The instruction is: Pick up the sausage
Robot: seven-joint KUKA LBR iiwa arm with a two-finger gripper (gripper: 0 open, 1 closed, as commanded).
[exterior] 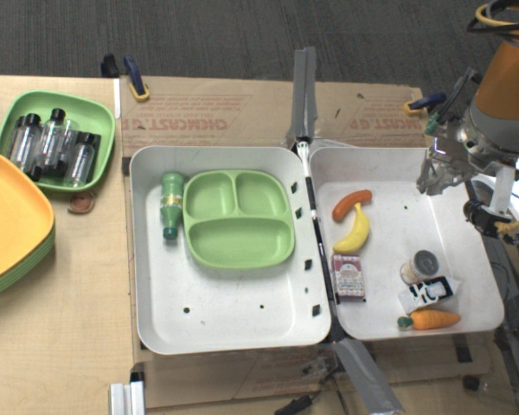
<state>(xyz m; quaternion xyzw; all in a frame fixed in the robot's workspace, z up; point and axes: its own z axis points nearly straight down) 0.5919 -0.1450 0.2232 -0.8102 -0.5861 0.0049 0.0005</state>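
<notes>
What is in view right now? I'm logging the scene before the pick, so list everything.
Orange-red sausage: one, right bin, upper left.
Yellow banana: one, just below the sausage.
Small pink carton: one, right bin, left wall.
Orange carrot: one, right bin, lower right.
Small grey-lidded jar: one, above the carrot.
Green divided plate: one, left bin.
Green bottle: one, left of the plate.
White bins: two, side by side.
Green tray of dark-capped vials: one, far left.
Gripper: one, grey, right bin's upper right edge.
</notes>
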